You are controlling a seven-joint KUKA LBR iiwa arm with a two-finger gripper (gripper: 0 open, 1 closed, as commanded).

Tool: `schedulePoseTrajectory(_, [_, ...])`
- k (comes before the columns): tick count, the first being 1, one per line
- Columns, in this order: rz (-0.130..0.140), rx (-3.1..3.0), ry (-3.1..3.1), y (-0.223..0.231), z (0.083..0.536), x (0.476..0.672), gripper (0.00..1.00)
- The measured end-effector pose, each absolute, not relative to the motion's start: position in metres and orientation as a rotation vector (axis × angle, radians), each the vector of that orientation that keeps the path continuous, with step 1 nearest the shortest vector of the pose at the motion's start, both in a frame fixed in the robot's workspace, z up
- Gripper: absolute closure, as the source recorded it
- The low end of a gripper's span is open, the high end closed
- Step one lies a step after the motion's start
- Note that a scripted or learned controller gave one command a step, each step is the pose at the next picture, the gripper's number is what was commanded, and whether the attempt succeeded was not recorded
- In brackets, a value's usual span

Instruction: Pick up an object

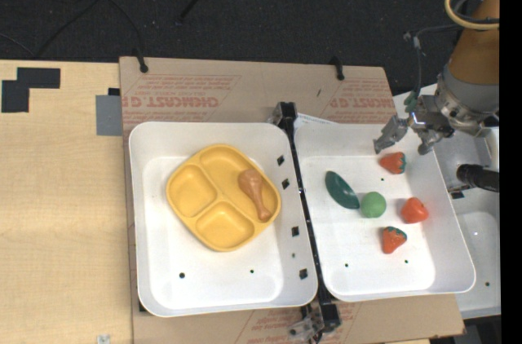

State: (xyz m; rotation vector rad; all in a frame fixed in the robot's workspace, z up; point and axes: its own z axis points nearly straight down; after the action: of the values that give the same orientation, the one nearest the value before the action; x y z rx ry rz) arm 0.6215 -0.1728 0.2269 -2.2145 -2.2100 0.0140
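Your tool (409,138), fingers spread, hovers over the small red-orange plastic fruit (392,162) near the right bin's far edge—light, slippery, pinch its middle.

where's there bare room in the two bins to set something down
Left bin: bare floor in front of the yellow divided plate, which holds a drumstick, and a strip behind it. Right bin: bare along the front, below the strawberry. Crowded mid-bin: dark green piece, green ball, two red pieces, with the gripper over the far one.
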Motion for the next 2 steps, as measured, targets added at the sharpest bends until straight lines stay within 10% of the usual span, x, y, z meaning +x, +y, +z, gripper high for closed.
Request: schedulePoseTrajectory(2, [0.007, -2.218, -2.217, -0.182, 0.178, 0.621, 0.0])
